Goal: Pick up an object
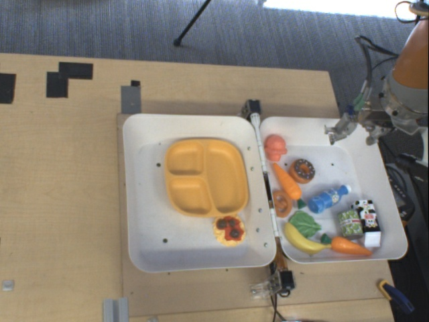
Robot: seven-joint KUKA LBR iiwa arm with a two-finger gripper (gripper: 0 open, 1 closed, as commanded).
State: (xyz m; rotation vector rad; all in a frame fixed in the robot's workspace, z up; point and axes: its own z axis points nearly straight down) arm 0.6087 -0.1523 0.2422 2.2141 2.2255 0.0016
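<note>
A: Which piece would you go for?

B: The small blue plastic bottle with a white cap (328, 198), lying on its side near the middle of the right-hand shallow white bin (387, 200). I judge it light, stiff and somewhat slick; being round, it could roll, so take it across the body, midway along.

A: Other candidates?

B: The orange toy carrot (285, 181) just left of it, the yellow toy banana (301, 239) at the front touching a green leafy toy (305, 222), a second orange carrot (350, 246) along the front wall, and a chocolate-iced toy doughnut (303, 170). All look like light hard plastic, probably not fragile. They are crowded, though, so a closing grip may nudge neighbours.

A: And the hand?

B: The grey metal hand (351, 124) sits over the back rim of the right bin, apart from every toy. Whether it is spread or pressed together, I cannot tell; nothing visible is pinched.

A: The surroundings?

B: The left-hand white bin (144, 200) holds a yellow divided plastic plate (203, 176) and a small toy pizza (230, 229) at the plate's front edge. Both bins rest on a pale wooden table (60, 200). The bin floor looks smooth, so things may slide.
</note>
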